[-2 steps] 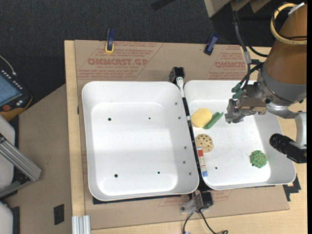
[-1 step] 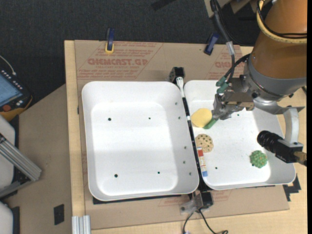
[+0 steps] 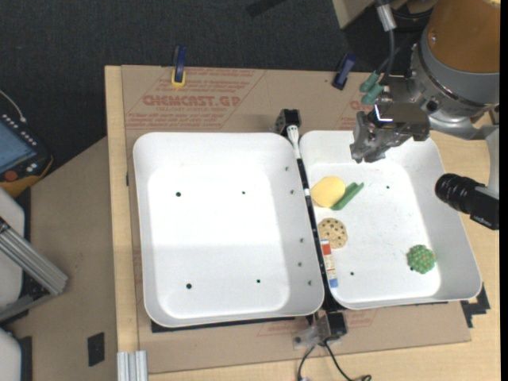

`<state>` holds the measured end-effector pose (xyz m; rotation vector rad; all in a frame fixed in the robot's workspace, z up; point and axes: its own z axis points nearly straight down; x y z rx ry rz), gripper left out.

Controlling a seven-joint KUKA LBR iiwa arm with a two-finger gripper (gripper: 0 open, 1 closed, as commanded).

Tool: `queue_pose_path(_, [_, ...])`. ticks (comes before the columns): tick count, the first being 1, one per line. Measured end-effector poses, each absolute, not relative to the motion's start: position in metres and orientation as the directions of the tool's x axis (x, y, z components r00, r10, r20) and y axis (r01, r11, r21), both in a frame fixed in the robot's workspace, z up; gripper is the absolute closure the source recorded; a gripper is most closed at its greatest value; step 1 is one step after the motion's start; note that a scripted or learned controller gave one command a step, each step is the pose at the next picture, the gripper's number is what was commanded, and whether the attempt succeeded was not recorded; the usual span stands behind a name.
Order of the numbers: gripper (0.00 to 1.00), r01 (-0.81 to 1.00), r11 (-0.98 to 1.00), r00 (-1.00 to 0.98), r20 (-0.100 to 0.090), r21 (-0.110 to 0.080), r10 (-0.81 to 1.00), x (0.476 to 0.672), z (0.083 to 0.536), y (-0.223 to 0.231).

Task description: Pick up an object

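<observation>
One pincer [image 3: 367,154] tips indistinct, red item [image 3: 328,262] half hidden at bin [image 3: 452,213] edge

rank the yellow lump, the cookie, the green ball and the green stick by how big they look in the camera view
1. yellow lump
2. cookie and green ball, too alike to rank
3. green stick, long but thin, so least area

Both bins [image 3: 214,221] are seen as smooth, slightly glossy white plastic. Beneath them a matt brown cardboard sheet [image 3: 198,94] is laid on the pale wood-look worktop [image 3: 87,213]. The tool [image 3: 371,151] appears as dull grey metal. At 5 o'clock in the right bin, a rough, knobbly green ball [image 3: 421,259] is seen.
</observation>
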<state>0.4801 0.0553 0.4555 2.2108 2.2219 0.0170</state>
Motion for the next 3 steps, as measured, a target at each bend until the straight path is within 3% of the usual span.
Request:
queue_pose_path(2, [1.00,1.000,0.005,-0.005,0.003,0.007,1.000,0.479,0.529,0.117])
queue_pose_path(3, [1.00,1.000,0.007,-0.007,0.002,0.003,1.000,0.479,0.535,0.172])
